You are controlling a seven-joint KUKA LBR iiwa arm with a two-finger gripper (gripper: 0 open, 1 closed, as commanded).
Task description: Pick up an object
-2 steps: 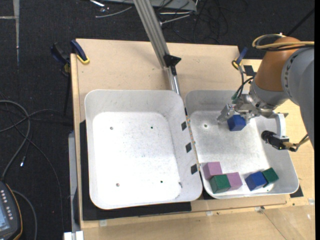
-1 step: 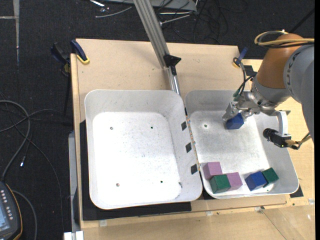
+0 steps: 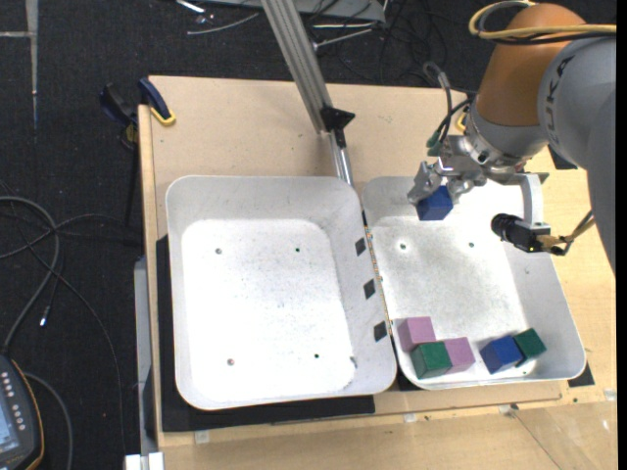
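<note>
While the gripper (image 3: pixel 432 192) is clenching a blue cube (image 3: pixel 435 205) above the far end of the right bin (image 3: pixel 549 292), the lift step appears to be running, and the next move is calling for a steady rise without loosening.

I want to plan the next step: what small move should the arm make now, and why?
Probably lift a little higher. A blue block sits between the fingers of the gripper above the right bin, so the pick looks made and only needs clearance.
</note>
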